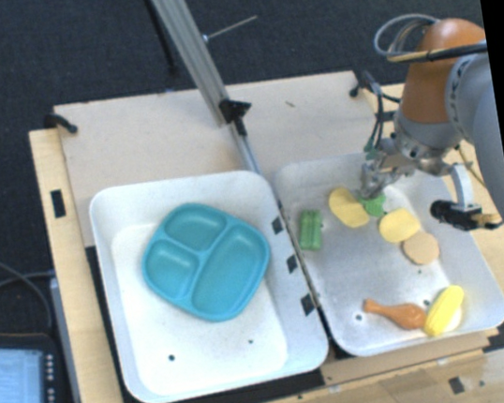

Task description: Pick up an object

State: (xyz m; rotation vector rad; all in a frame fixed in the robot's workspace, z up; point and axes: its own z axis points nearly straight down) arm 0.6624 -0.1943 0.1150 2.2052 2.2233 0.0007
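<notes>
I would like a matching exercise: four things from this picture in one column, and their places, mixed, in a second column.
Things:
1. blue plate
2. green block
3. drumstick
4. pincer

Places:
A. front of the right bin, beside the yellow piece
B. in the left bin
C. at the right bin's back, over a small green thing
D. near the right bin's left wall

Pairs: 1-B, 2-D, 3-A, 4-C

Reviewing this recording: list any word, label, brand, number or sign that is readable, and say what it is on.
None can be read.
Handheld screen unit at the left edge: its lit display shows rows of marks, too small and blurred to read.
Blue divided plate, the white bins and the toy foods, such as the yellow banana: no print visible.
Arm and tool: no legible marking.
</notes>
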